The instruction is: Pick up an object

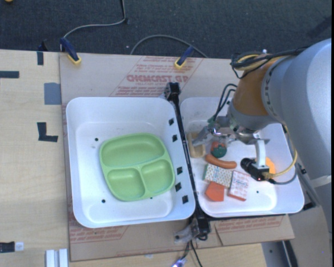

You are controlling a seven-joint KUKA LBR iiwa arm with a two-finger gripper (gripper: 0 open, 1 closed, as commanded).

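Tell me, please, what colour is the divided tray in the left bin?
Light green; the divided tray shows plainly in the camera view.

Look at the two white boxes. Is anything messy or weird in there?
A bit lopsided: all the small toys, like the hot dog and the orange block, are crowded in the right bin under the claw. The green tray sits tilted in the left bin. Nothing looks spilled or broken.

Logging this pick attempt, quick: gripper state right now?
Gripper: cannot be told. It is low in the right bin, just above the hot dog.
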